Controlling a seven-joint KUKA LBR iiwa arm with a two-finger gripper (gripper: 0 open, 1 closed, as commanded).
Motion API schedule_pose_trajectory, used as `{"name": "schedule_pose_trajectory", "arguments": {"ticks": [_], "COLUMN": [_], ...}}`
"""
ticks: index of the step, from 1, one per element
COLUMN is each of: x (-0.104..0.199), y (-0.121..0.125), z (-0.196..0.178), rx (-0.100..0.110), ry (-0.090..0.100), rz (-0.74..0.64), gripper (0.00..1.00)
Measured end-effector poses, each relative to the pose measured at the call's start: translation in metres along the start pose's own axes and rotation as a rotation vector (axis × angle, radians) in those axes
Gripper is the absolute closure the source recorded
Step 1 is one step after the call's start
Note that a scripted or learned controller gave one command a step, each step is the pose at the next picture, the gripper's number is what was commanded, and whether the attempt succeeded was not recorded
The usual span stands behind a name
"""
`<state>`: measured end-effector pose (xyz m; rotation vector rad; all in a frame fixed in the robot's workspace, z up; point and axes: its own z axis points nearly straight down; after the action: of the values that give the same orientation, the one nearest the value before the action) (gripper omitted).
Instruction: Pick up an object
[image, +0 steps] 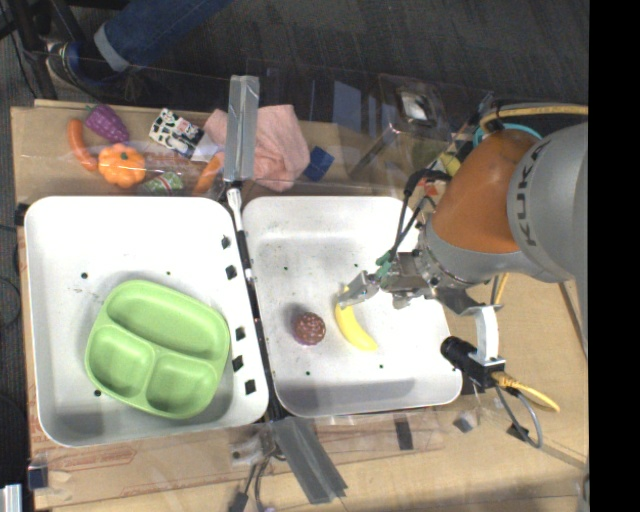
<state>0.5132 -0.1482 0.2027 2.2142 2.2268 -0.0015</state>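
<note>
Nearest to us, along the bottom of the view, we see the front rim of the right bin (340, 408), and just up from it the two candidates lying on its white floor. The banana (354, 328) lies flat, slanting from upper left to lower right, and the small dark reddish ball (309, 327) sits just to its left, apart from it. We judge both to be light. The banana looks smooth and curved, so it may roll or slip if pinched across its bend; we would take it across the thick middle, jaws square to its length. The ball looks knobbly and round, easy to squeeze out sideways unless it is centred.

Now up a little: the gripper (357, 290) hangs right at the banana's upper end, touching or very nearly so, and we cannot tell whether its jaws are apart or together. Nothing looks lifted.

Over in the left bin (40, 300) a green divided plate (158, 347) rests. Farthest off, past the bins, we spot an orange toy pumpkin (122, 165) and a pink cloth (272, 144) on the bench.
</note>
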Motion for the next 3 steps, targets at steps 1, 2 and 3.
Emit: {"name": "schedule_pose_trajectory", "arguments": {"ticks": [1,2,3], "x": [0.017,0.017,0.014], "y": [0.020,0.020,-0.037], "z": [0.112,0.103,0.112], "rx": [0.004,0.007,0.005], "ry": [0.002,0.002,0.006], "rz": [-0.120,-0.124,-0.588], "gripper": [0.00,1.00,1.00]}}
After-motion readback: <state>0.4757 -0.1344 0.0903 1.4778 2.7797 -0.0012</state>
